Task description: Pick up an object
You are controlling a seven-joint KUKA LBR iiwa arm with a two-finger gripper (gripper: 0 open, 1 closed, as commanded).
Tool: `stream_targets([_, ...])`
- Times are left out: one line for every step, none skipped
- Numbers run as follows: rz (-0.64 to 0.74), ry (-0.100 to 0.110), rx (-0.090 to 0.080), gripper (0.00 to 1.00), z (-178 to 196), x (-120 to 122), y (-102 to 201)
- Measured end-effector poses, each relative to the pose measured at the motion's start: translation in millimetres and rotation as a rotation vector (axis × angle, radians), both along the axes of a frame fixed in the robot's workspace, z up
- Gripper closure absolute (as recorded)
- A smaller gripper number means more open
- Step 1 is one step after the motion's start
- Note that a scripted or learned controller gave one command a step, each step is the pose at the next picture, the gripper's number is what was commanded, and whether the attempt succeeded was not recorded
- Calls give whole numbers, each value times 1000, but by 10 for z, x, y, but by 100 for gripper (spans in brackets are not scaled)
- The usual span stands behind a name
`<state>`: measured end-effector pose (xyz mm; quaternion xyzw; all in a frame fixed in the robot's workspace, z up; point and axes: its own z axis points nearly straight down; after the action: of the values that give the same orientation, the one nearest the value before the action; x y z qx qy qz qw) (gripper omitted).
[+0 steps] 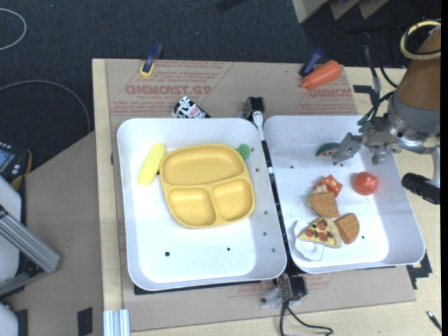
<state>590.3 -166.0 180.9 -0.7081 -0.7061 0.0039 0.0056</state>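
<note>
My gripper [362,150] hangs over the upper part of the right bin [402,215], its two grey fingers spread apart with nothing between them. Just below it lies a red tomato [365,183]. A small dark green piece [326,149] lies left of the fingers. Lower in the same bin sit a small red-orange piece [331,185], a round waffle [324,204], a toast slice [348,227] and a pizza slice [318,232].
The left bin [140,250] holds a yellow divided tray [206,184], a corn cob [150,163] and a green piece [243,151]. An orange carrot [322,74] and a black-and-white toy [187,108] lie on the cardboard behind the bins.
</note>
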Motion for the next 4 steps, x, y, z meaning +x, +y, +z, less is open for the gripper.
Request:
stream_targets([3, -14, -3, 0, 76, 34, 1])
stream_targets([3, -9, -1, 0, -347, 29, 22])
stream_targets([4, -7, 0, 0, -973, 68, 25])
stream_targets([2, -10, -1, 0, -961, 68, 27])
